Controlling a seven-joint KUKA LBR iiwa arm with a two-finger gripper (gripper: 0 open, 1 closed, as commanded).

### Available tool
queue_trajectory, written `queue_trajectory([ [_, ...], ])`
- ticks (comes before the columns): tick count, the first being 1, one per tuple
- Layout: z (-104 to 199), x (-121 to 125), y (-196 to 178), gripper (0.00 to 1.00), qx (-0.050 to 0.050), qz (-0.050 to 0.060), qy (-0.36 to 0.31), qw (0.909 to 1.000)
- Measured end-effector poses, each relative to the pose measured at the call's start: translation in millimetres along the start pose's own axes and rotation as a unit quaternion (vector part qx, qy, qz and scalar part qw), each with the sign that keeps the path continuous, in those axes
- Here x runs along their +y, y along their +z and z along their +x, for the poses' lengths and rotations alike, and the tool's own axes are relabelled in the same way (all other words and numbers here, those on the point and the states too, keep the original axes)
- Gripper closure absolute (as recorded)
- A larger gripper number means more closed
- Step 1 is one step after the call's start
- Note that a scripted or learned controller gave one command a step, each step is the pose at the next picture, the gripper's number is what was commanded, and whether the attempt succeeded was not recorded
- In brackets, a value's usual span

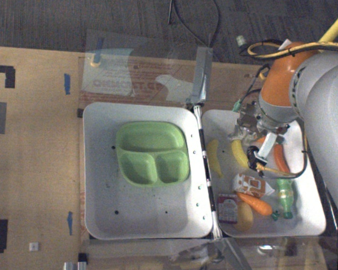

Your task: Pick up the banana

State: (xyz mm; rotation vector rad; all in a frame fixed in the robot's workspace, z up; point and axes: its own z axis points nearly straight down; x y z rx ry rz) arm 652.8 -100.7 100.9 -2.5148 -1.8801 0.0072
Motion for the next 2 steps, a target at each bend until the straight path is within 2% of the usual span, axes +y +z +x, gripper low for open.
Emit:
queue_trajectory([
  [1,-35.8,14.4,9.0,1.00,0.001,-0.001,0.072,0.9974],
  [2,31.2,-31.0,-99.5,1.00,0.001,0.000,0.058,0.9983],
])
